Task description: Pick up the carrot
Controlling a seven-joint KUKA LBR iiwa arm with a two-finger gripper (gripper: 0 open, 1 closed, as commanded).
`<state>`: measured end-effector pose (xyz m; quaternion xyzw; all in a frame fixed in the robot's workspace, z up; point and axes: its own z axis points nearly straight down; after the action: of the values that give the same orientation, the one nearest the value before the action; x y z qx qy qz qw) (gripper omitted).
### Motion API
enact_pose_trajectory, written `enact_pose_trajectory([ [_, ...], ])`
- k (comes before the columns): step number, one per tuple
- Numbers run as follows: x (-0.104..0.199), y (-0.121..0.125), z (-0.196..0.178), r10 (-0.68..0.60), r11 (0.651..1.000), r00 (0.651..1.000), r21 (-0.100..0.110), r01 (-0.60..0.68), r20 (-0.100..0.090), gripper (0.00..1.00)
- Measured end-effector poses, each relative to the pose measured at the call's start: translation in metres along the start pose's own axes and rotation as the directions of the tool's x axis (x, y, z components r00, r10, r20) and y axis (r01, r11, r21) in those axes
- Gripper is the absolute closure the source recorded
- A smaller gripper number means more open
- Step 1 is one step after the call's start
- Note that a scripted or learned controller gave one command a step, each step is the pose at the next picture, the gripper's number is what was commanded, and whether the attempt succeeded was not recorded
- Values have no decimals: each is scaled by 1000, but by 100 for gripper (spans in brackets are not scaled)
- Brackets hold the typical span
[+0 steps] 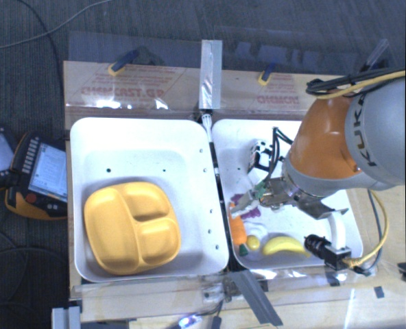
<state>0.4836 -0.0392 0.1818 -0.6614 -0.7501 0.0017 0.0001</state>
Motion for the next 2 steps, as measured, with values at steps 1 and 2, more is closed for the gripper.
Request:
enact_pose_trajectory([
  [1, 24, 3, 0, 62, 998, 998, -1, -62, -1, 0],
  [2, 17, 4, -112, -164, 987, 987, -4, 164, 1, 0],
])
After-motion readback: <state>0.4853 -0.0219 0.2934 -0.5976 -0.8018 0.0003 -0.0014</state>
